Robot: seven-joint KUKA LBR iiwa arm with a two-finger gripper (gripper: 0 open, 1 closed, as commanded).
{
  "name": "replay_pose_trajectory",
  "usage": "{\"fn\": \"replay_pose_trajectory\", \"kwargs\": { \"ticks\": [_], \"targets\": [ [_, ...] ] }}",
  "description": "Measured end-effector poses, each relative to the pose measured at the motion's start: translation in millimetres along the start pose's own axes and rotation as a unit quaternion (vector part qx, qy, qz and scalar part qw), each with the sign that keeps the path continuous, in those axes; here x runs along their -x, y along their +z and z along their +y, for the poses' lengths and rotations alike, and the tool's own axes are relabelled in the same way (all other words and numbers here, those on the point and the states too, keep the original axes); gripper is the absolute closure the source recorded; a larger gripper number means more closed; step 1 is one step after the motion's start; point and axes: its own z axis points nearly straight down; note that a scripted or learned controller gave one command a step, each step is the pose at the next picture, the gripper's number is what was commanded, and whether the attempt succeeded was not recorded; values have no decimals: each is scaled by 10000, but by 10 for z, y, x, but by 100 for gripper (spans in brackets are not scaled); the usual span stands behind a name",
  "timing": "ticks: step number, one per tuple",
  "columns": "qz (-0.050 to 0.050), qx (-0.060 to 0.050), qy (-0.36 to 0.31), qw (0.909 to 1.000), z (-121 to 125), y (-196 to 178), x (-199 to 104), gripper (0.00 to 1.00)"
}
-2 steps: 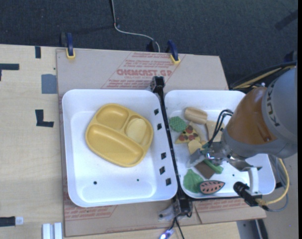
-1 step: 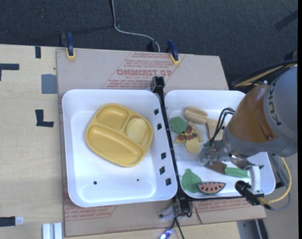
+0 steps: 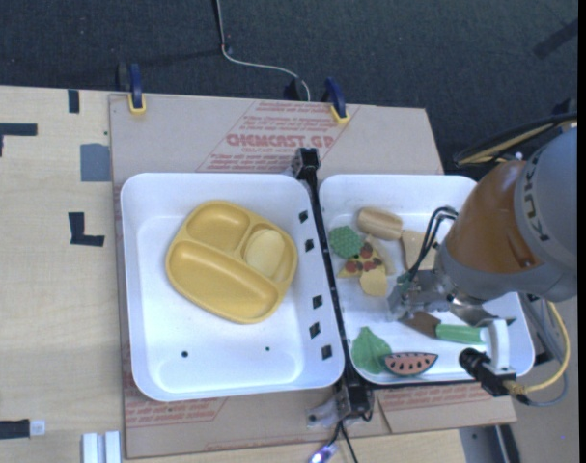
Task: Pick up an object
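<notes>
Camera view, looking down at a slant: two shallow white plastic bins sit side by side on a brown cardboard sheet with red printing, which is clamped at its far edge by two blue clamps. The left bin holds a glossy yellow plastic plate with three rounded compartments, lying tilted toward the bin's far side. The right bin is crowded with small toy foods. Near its far wall lies a tan, smooth bread-roll shape; just beside it toward the divider is a knobbly green broccoli-like piece, touching a flat pizza slice with red dots and a pale yellow chunk. Near the front wall a green leaf-shaped piece lies against a watermelon slice with red flesh and dark seeds. A knife-like toy with a green handle rests between them and the arm.

The grey arm with its orange band reaches in from the right and covers much of the right bin's right half. The gripper hangs low over the bin's middle, just beside the yellow chunk and above the knife-like toy's dark end; I cannot tell how its jaws stand, nor whether anything is between them.
</notes>
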Motion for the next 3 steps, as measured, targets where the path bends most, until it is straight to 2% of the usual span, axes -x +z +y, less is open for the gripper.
{"fn": "replay_pose_trajectory", "kwargs": {
  "ticks": [1, 2, 3],
  "targets": [
    [2, -3, 2, 10000, -1, 4, -1, 0],
    [-19, 20, 1, 10000, 373, 286, -80, 0],
    [-14, 19, -9, 10000, 999, 294, -102, 0]
  ]
}}
